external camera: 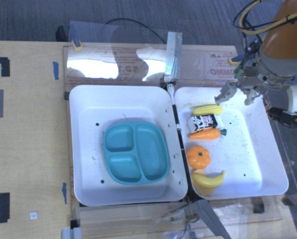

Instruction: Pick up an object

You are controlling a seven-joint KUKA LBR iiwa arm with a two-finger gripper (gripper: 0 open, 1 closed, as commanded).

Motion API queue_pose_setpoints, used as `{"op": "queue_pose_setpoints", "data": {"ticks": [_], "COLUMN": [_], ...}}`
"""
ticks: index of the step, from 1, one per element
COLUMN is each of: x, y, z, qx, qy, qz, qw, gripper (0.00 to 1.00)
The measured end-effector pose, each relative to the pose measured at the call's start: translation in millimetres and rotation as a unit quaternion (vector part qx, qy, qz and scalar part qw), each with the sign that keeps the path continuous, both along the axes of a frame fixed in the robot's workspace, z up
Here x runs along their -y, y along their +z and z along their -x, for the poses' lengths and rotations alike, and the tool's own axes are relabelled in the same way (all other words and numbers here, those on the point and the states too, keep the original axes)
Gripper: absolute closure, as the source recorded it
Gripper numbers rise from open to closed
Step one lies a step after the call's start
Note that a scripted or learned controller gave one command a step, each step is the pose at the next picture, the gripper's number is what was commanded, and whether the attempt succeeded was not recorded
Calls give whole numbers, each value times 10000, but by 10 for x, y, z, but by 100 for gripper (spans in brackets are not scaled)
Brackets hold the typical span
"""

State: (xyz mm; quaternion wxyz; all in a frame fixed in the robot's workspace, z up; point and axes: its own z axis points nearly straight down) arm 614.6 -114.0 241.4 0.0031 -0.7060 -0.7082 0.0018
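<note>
Below the open jaws (238, 96) lies corn (207, 110).

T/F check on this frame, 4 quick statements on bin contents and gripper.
1. The blue divided tray lies in the left bin. True.
2. The carrot lies in the left bin. False: it lies in the right bin.
3. The gripper holds the banana. False: its open fingers hold nothing, and the banana lies at the right bin's near edge.
4. The orange pumpkin sits between carrot and banana. True.
</note>
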Motion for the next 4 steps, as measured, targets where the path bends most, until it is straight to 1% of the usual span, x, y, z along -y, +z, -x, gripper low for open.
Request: {"op": "queue_pose_setpoints", "data": {"ticks": [1,2,3,4], "x": [-85,-64,-140,-124], "y": [-928,-1257,-1547,-1439], "z": [-20,132,417,404], "qx": [-26,166,56,75], "qy": [872,1713,2037,2026], "qz": [-12,23,0,15], "qw": [9962,9851,9790,9792], "gripper": [0,0,0,100]}}
